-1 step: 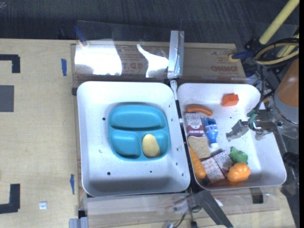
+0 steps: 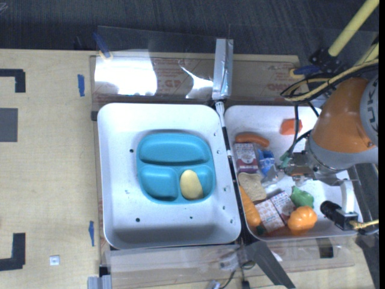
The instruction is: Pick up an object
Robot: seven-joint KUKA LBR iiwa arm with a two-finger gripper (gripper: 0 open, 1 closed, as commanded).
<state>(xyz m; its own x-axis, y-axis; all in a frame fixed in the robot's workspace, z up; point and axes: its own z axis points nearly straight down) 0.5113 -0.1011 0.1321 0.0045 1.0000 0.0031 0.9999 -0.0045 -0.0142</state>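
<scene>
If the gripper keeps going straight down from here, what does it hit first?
Probably the green item just below the gripper in the right bin, maybe the packet beside it. Depth is hard to judge from this slant.

Blue tray, yellow lemon, white bins, orange fruit, green pepper

No legible text; print on cardboard blurred.

bins: glossy white plastic | tray: smooth blue plastic | bench: matt wood
</scene>
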